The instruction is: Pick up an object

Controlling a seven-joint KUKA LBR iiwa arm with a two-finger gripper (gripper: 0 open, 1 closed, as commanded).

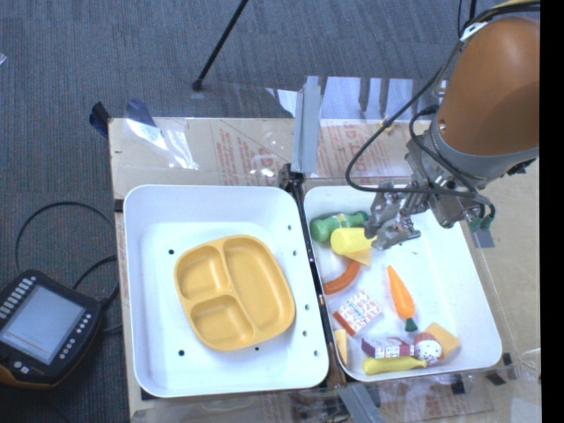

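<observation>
Several toys lie in the right bin [471,276], so the claw [393,229] hangs low at its upper part, touching the yellow piece [351,241]; whether it is apart or together, one cannot tell.

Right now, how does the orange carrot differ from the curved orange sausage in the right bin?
The carrot is straight and tapers to a point; the sausage bends in an arc with even thickness. The carrot is brighter orange with a small green end; the sausage is a duller red-orange all over. The carrot lies alone on bare bin floor; the sausage lies just below the yellow piece near the gripper. Both lie flat in the right bin.
</observation>
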